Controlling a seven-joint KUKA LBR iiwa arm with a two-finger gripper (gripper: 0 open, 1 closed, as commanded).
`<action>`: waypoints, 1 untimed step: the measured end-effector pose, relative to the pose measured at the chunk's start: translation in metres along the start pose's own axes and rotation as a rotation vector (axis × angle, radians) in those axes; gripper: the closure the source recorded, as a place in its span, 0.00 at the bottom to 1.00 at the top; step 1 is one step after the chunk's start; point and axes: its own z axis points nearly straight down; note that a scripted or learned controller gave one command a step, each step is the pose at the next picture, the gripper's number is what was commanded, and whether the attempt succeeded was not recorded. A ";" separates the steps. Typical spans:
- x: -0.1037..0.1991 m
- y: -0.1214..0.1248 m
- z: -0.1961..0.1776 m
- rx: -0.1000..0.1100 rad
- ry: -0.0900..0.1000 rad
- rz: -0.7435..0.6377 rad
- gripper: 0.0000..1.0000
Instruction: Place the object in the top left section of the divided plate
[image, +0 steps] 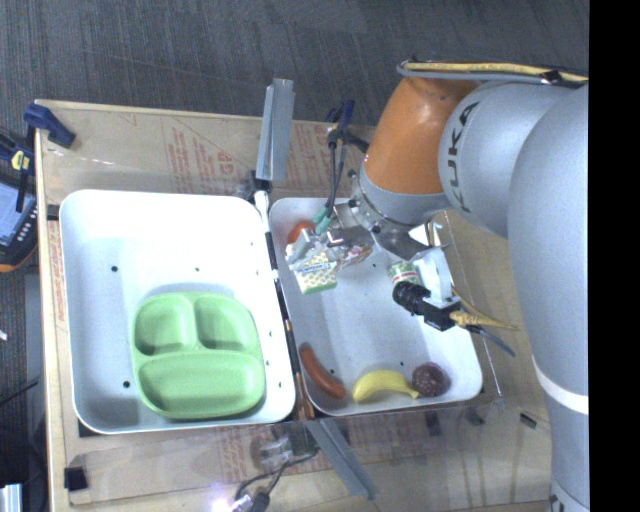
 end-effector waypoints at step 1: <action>0.070 -0.011 0.040 0.001 -0.001 -0.078 1.00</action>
